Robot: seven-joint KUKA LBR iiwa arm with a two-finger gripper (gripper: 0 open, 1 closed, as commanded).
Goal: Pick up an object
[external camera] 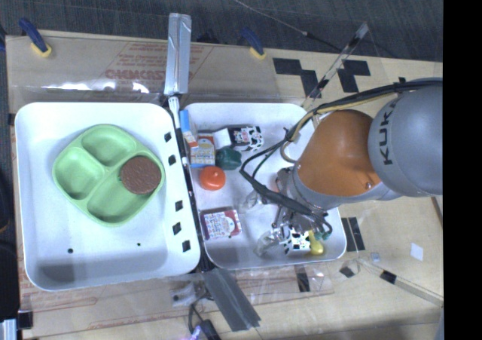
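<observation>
The arm (354,157) reaches down into the right bin (248,114), its gripper (290,237) low over the bin's near edge, probably lined up for a grab. Just beside it lie a black-and-white carton (300,240) and a yellow piece (317,248). I cannot tell whether the fingers are open or closed. Farther from the gripper sit an orange ball (213,178), a red packet (221,223) and a small box (202,150). The left bin (38,203) holds a green tray (83,173) with a brown disc (141,174).

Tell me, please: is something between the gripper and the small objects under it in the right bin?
Nothing visible does. The gripper is low in the right bin, directly at a small black-and-white toy with a yellow piece beside it. The red packet and orange ball lie apart, to the view's left.
</observation>
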